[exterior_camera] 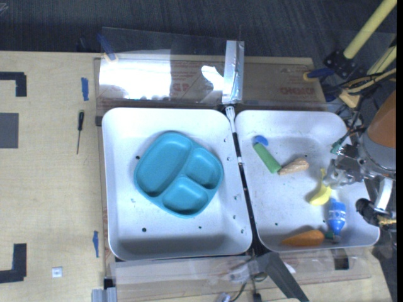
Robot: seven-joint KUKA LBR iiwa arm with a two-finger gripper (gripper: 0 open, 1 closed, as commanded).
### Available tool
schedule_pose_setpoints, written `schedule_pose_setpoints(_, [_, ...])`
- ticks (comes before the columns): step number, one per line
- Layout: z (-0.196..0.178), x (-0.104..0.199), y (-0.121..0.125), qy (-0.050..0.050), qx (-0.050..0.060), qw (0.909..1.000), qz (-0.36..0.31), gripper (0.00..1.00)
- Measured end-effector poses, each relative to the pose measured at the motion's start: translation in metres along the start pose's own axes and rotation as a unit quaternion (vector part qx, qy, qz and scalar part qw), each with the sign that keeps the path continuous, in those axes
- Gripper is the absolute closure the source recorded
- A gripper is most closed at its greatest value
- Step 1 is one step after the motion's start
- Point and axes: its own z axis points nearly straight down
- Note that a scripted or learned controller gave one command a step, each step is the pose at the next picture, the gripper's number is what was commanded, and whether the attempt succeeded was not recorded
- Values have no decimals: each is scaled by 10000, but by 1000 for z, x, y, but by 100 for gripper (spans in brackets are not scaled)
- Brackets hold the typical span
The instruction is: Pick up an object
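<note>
The right bin (296,222) holds several small objects. A green stick with a blue cap (266,155) lies at its upper left, and a tan bread-like piece (293,166) lies beside it. A yellow banana-shaped piece (320,194) rests near the right side. Below it are a small blue bottle (337,217) and an orange carrot (303,237) along the front wall. My gripper (340,170) hangs over the right bin's right side, just above and right of the yellow piece. I see nothing held in it.
The left bin (119,168) holds a blue divided plate (179,173). A clear plastic sheet (164,74) and a cardboard panel stand behind both bins. Cables and a yellow pole (371,21) crowd the upper right. A screwdriver (79,129) lies on the bench at left.
</note>
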Motion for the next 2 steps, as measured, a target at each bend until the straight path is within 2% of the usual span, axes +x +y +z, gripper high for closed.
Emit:
schedule_pose_setpoints(1, [2,3,-1,14,24,10000,-13,0])
schedule_pose_setpoints(2, [26,-6,-27,40,0,9946,-1036,0])
